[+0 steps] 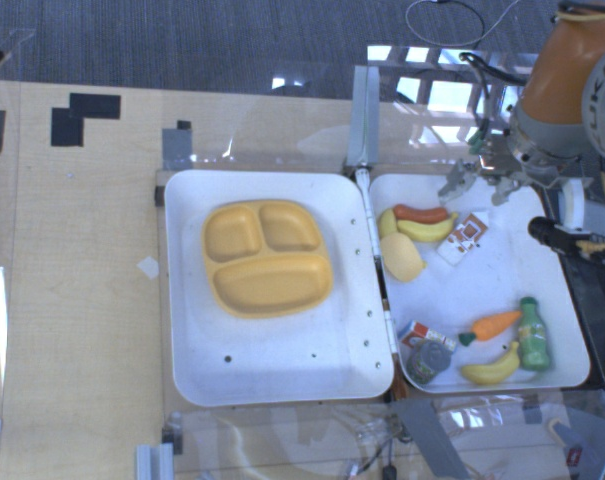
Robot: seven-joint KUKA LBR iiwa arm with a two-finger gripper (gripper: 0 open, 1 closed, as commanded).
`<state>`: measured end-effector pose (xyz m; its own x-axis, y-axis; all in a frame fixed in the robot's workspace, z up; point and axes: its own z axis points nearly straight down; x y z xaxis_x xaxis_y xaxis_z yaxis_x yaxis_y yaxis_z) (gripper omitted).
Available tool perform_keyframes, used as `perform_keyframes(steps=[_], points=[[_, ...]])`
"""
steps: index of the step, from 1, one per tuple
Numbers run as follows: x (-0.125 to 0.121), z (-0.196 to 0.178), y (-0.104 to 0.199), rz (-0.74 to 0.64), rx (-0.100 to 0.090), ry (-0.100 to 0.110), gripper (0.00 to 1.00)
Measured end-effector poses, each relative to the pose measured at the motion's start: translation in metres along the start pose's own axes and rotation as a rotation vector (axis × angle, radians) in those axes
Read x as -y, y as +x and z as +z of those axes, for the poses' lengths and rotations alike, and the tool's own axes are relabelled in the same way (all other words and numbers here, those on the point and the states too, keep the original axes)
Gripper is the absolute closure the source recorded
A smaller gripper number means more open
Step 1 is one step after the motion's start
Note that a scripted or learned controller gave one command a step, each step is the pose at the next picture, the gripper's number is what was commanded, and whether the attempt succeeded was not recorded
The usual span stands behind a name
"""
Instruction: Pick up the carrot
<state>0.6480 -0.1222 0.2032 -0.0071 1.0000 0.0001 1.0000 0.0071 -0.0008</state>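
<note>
**Two bins, gripper spread above the right one**

Two shallow white bins sit side by side on the bench. The left white bin (197, 368) holds a yellow plastic divided tray (267, 256). In the right white bin (567, 298), the orange carrot with a green tip (492, 326) lies near the front edge, just beside the green plastic bottle (530, 336) and above a yellow plastic banana (492, 368). A small silver-lidded can (428, 353) lies to its left. Farther back lie a red hot-dog sausage (420, 212), a second yellow banana (427, 231), a pale yellow lemon-shaped piece (403, 258) and a small white box with red print (463, 238).

The grey two-finger gripper (480, 180) hangs at the back of the right bin, fingers spread apart with nothing between them, well apart from the carrot.
</note>
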Motion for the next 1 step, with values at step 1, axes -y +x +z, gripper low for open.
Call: perform_keyframes(steps=[1], points=[[-0.0005,0.0211,0.0341,-0.064,0.000,0.000,0.00]])
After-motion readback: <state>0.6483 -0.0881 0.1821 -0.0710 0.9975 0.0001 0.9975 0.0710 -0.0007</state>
